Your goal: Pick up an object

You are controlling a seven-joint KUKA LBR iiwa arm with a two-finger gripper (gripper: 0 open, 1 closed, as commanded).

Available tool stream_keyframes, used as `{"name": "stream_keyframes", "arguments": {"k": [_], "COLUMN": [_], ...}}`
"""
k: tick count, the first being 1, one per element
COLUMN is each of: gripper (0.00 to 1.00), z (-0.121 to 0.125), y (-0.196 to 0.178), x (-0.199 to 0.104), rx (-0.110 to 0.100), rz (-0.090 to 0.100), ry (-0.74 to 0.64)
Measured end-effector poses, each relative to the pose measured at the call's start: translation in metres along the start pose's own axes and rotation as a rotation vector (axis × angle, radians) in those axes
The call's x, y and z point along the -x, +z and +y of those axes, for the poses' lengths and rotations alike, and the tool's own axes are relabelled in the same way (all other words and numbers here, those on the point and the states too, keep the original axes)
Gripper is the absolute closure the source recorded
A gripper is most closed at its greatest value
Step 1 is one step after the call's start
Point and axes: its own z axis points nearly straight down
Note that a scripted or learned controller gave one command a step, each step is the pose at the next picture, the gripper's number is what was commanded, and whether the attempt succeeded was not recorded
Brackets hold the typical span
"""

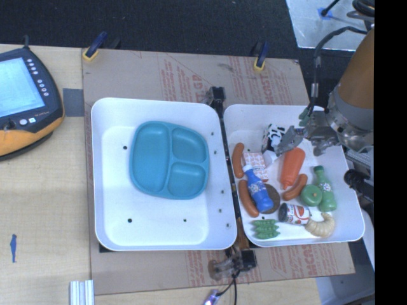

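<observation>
My gripper (301, 142) hangs over the back of the right bin (353, 230), its two dark fingers spread open just above the top end of an orange carrot (292, 166). Nothing sits between the fingers. Beside the carrot lie a black-and-white cow toy (275, 135), a blue bottle (259, 191), a red-and-white packet (254, 161), three sausages (238, 159) (247, 203) (295, 188), a green bottle (326, 190), a green round piece (311, 195), a small can (294, 214), a pea pod (266, 229) and a pale croissant-shaped piece (322, 226).
The left bin (111, 227) holds a blue divided plate (170, 159). A control tablet (25, 100) lies on the bench at far left. Clamps (94, 46) (259, 54) pin the cardboard at the back. The arm's orange band (359, 75) rises at right.
</observation>
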Motion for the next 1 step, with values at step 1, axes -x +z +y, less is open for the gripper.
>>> {"name": "stream_keyframes", "arguments": {"k": [1], "gripper": [0.00], "z": [-0.0051], "y": [0.1466], "x": [0.0741], "rx": [-0.003], "rz": [-0.001], "ry": [0.000]}}
